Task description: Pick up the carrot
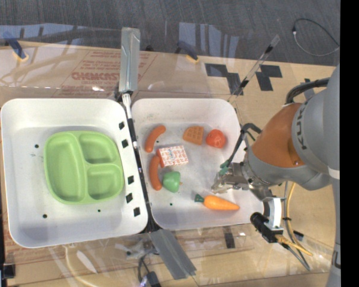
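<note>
1. Lying in the right bin [227,109], near its front wall, the carrot [218,203] points its green end left.
2. Just above the carrot hovers the hand [225,181]; whether its fingers are apart or together I cannot tell.
3. Left of the carrot sits a green pepper [171,181], possibly touching a sausage [155,173].

Two bins [24,118], one tray [84,166], one carrot [218,203], two sausages [155,137], one tomato [216,139]
</note>
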